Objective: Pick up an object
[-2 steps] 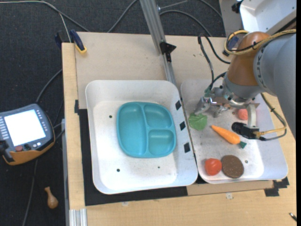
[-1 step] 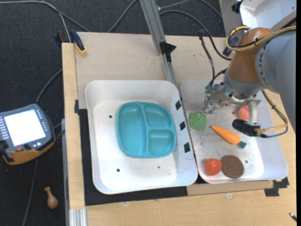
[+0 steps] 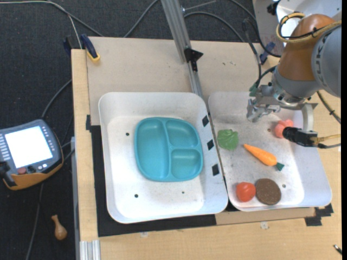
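My gripper (image 3: 256, 114) hangs over the far part of the right bin (image 3: 310, 194), with nothing seen between its fingers. Below it in that bin lie a green leafy piece (image 3: 228, 139), an orange carrot (image 3: 261, 155), a pink round piece (image 3: 283, 129) just right of the gripper, a red tomato (image 3: 245, 192) and a brown disc (image 3: 268, 191). The green piece is left and nearer of the gripper; the carrot lies nearer, toward the bin's middle.
The left bin (image 3: 122, 199) holds a teal divided plate (image 3: 168, 148). A metal post (image 3: 179, 31) rises from between the bins at the back. A teach pendant (image 3: 27, 153) lies off the bench to the left.
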`<state>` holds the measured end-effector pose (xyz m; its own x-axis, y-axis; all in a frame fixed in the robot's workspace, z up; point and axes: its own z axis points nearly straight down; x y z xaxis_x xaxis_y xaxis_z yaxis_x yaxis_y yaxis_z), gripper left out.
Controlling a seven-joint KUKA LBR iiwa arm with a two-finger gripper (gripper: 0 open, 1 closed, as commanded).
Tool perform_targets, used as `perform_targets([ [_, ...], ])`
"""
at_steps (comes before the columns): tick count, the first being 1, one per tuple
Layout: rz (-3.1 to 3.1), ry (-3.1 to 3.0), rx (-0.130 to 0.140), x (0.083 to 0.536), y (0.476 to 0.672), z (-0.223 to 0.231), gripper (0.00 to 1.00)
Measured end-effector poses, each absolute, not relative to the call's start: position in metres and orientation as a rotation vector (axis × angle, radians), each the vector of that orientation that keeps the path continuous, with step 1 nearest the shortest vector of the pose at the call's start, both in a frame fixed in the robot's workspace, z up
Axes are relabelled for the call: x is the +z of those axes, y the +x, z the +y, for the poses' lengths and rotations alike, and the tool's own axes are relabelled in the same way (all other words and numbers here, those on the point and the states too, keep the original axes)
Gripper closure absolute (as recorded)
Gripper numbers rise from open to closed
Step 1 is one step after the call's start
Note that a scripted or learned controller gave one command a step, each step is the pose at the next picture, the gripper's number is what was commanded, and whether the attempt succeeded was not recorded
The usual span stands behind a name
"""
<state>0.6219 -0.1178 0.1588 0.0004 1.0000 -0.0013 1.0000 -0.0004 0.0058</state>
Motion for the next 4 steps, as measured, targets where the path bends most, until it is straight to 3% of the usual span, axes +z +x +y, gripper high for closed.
perform_targets([
  [2, 2.22, 2.214, 0.008, 0.282, 0.624, -0.106, 1.0],
  [4, 2.229, 2.218, -0.002, 0.265, 0.634, -0.01, 1.0],
])
